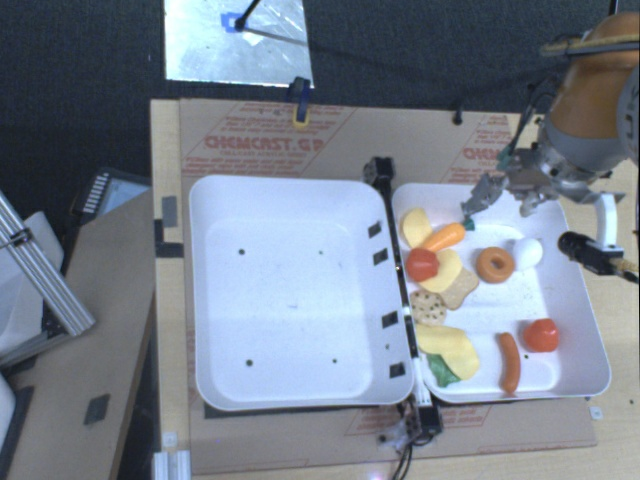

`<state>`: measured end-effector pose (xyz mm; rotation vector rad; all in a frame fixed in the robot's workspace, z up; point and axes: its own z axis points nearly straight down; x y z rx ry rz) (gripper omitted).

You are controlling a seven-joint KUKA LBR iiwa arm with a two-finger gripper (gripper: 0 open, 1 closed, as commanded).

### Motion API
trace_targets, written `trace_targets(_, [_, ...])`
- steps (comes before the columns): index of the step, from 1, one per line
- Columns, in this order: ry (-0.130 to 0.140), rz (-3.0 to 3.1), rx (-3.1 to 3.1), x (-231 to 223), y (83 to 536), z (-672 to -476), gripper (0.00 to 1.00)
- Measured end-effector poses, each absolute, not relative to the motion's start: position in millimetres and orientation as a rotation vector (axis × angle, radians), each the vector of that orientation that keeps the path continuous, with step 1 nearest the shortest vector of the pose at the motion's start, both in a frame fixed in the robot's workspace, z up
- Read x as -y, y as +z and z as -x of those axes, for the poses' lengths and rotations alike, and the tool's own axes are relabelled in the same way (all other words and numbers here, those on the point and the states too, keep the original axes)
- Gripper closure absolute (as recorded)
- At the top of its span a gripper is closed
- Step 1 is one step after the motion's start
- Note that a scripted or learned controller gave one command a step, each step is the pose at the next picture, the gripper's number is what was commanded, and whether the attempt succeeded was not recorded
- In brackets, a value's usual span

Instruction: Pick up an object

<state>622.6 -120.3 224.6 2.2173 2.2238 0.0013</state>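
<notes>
The right bin (580,353) holds several toy foods: an orange carrot (444,236), a red tomato (422,264), a brown donut (494,264), a white egg (526,253), a chocolate-chip cookie (428,306), a sausage (510,361) and a second red piece (541,335). My gripper (500,206) hangs over the bin's far edge, just above the carrot and the donut. Its fingers stand open with nothing between them. The left finger (482,196) points toward the carrot's tip.
The left bin (215,368) lies beside the right one, joined by a black hinge strip (395,288). Yellow pieces (447,343) and a green leaf (444,372) sit at the right bin's near left corner. A shiny sheet (235,28) lies beyond the bench.
</notes>
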Motion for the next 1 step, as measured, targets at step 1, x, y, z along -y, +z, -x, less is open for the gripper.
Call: trace_targets(1, [0.011,-2.218,-2.221,139.7,87.9,-654.9,0.0])
